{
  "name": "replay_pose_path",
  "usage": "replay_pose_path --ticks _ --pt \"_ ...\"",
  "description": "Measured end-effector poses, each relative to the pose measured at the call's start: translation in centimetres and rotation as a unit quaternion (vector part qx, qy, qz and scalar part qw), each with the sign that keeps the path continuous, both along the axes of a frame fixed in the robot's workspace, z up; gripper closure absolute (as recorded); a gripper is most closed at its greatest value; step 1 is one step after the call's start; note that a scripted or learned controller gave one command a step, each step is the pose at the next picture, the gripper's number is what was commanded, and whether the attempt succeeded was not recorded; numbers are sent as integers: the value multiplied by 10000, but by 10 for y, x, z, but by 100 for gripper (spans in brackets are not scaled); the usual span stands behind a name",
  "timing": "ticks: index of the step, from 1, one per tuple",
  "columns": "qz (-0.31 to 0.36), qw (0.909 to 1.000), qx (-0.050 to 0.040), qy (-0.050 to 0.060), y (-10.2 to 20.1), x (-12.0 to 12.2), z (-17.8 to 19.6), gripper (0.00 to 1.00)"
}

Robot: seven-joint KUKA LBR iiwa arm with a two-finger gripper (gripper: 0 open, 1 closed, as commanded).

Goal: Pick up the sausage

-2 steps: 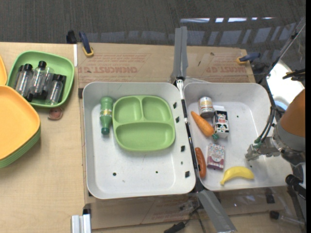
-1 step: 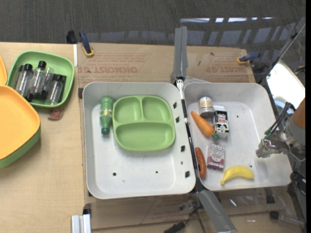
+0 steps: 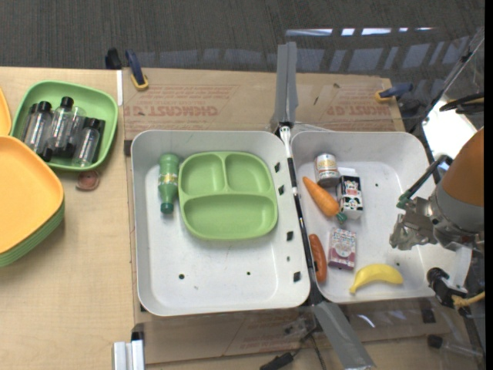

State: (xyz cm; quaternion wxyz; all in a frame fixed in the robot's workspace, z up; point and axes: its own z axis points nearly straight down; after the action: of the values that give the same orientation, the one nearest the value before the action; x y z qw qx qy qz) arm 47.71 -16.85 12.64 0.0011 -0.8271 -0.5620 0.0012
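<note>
Sausage (image 3: 316,257): reddish-brown, lying lengthwise against the left wall of the right bin (image 3: 385,141), toward its front-left corner. Untouched by the arm.

Pink packet (image 3: 343,248): flat, just right of the sausage, close beside it.

Banana (image 3: 376,277): yellow, near the front edge of the right bin, right of the sausage and below the packet.

Carrot (image 3: 320,196): orange, laid diagonally in the left half of the same bin, behind the sausage.

Small carton (image 3: 351,196): black-and-white print, just right of the carrot.

Tin can (image 3: 327,166): upright, near the bin's rear, behind the carrot.

Gripper (image 3: 406,233): above the right side of the right bin, well apart from the sausage; nothing visible between its fingers; how far it is open cannot be told.

Left bin (image 3: 208,291): holds a green divided plate (image 3: 228,195) toward its rear centre and a green bottle (image 3: 168,181) lying just left of the plate.

Bench, left edge: green tray (image 3: 65,126) of dark-capped vials; stacked orange plates (image 3: 27,206).
</note>
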Motion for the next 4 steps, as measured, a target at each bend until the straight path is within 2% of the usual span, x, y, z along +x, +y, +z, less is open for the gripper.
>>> replay_pose_path --ticks 1,2,3,4 --pt "803 9968 4 4 -44 -1 -36 100" --pt "424 9991 -4 -6 -43 2 5 100" --pt "-624 9980 1 11 21 -1 5 100" --pt "246 9997 3 8 -20 -1 -36 100"
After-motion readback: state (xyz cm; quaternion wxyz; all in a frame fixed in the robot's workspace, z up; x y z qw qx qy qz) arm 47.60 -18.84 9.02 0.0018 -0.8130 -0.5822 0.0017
